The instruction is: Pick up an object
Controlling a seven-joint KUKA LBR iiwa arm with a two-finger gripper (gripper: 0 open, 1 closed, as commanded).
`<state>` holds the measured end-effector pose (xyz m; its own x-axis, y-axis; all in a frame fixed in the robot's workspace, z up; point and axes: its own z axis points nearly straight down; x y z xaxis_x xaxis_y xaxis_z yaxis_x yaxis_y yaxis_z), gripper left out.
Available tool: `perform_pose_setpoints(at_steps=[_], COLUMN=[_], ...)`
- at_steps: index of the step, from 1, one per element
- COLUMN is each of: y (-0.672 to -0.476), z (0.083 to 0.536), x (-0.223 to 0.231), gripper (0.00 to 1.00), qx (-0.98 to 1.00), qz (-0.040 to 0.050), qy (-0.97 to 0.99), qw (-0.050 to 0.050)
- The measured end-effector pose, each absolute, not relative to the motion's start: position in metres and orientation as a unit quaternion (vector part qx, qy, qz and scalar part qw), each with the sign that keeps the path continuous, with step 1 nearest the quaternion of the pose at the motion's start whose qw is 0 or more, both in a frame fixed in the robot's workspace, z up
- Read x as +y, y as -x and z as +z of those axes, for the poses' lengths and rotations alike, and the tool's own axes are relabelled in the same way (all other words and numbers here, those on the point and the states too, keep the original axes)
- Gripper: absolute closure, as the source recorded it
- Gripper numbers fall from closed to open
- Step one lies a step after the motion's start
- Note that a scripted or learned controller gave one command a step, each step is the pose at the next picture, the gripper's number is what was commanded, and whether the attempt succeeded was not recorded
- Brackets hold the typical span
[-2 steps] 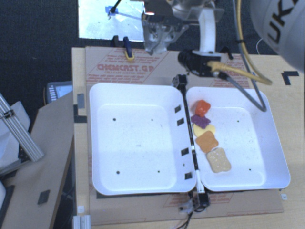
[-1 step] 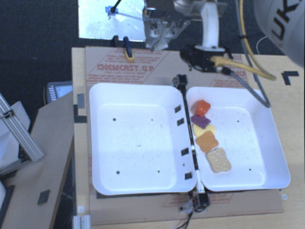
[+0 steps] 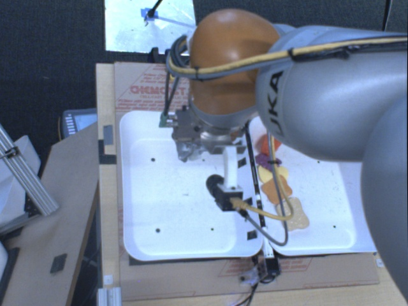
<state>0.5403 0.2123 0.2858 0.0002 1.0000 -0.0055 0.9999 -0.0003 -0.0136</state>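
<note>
Grey metal gripper (image 3: pixel 188 146) over shallow white left bin (image 3: pixel 146 238) near its far edge, grip cannot be told, flat orange piece (image 3: pixel 278 187) at right bin's (image 3: pixel 331 234) left edge

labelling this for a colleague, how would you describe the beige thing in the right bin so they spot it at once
Find the right-hand white bin, partly under the grey arm. A row of things lies along its left side, and the beige piece is the one nearest the camera. Its neighbours are orange, yellow and red; it alone is pale.
</note>
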Motion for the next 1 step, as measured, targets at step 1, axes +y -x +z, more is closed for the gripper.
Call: perform_pose_setpoints(at_steps=[1], y=[-0.4848], z=[0.3298], x=[0.1721], gripper=[1.00], qx=[-0.707], qz=[-0.0005], qy=[0.708], qw=[0.000])
